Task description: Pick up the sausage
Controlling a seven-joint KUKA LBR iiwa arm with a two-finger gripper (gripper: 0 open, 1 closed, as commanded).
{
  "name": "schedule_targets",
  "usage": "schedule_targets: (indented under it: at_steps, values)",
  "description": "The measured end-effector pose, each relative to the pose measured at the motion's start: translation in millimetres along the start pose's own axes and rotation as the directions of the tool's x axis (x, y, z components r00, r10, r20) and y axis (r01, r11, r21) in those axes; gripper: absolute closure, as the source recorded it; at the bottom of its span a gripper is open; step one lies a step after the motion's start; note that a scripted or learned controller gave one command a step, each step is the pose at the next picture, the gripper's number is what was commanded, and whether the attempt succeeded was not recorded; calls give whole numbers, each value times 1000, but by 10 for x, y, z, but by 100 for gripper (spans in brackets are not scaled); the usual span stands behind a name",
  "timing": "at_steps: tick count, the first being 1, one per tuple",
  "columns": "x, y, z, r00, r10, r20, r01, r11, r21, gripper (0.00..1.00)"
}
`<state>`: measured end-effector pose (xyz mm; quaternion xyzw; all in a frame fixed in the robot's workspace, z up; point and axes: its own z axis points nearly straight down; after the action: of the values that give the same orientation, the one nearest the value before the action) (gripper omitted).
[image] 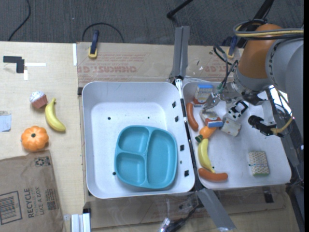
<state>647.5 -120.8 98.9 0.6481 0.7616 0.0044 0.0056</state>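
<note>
The gripper hangs low over the upper left of the right bin, above a cluster of small items; how it is set cannot be told. One sausage lies along the bin's left wall, just below and left of the gripper. A second sausage rests near the front edge, touching a banana. The left bin holds a blue divided plate.

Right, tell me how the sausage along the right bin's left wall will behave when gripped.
The sausage looks smooth and glossy, so it may slip between fingers. Its rounded, elongated shape suggests it could roll if nudged sideways, though the bin wall beside it may stop that. It is probably a light toy like the banana.
</note>
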Motion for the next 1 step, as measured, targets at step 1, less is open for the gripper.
schedule_targets:
  at_steps: [1]
  values:
    - [270,-255,77,1000,-4,-3,4,1000,16,0]
